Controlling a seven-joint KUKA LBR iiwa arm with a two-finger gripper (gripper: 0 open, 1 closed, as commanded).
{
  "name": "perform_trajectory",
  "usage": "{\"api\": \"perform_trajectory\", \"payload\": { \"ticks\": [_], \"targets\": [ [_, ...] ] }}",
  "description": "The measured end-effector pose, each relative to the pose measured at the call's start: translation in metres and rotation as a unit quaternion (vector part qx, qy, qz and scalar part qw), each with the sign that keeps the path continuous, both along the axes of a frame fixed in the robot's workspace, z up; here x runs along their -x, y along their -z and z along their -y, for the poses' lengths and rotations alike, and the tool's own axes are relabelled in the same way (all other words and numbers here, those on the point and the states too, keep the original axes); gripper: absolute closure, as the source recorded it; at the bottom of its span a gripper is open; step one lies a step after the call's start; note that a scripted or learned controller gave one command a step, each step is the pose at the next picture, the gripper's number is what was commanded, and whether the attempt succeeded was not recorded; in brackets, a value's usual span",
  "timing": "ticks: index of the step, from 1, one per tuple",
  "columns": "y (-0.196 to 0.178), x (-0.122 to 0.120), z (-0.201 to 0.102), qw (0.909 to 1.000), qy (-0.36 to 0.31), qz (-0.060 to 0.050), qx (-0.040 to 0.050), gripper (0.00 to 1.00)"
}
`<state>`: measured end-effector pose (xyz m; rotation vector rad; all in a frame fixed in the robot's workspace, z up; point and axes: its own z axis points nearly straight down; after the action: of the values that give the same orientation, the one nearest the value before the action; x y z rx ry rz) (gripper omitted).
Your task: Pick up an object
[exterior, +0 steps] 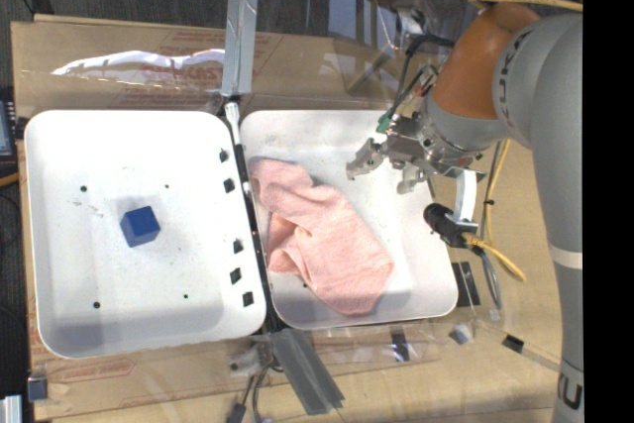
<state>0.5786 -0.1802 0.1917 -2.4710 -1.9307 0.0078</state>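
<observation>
A crumpled pink cloth (322, 233) lies in the right bin (426, 287), spread from its left wall toward the near edge. A small blue cube (141, 225) sits on the floor of the left bin (59, 312). My gripper (381, 173) hangs over the far right part of the right bin, above bare white floor just beyond the cloth's upper right edge. Its two fingers (359, 165) are spread apart and nothing is between them.
A grey divider bar (241, 203) with black clips separates the two bins. The grey arm with its orange band (475, 64) reaches in from the right over the bin's far right corner. Cables and a yellow wire (500, 258) lie by the right rim.
</observation>
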Motion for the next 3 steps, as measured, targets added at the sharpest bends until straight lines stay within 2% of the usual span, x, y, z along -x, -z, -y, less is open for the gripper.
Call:
{"api": "perform_trajectory", "payload": {
  "ticks": [1,2,3],
  "targets": [
    [0.1,-0.011,-0.006,0.9983,-0.058,0.003,0.0001,0.0],
    [0.101,-0.018,-0.026,0.9943,-0.106,0.003,0.0002,0.0],
    [0.029,-0.077,-0.02,0.9624,-0.272,0.003,0.0001,0.0]
  ]
}}
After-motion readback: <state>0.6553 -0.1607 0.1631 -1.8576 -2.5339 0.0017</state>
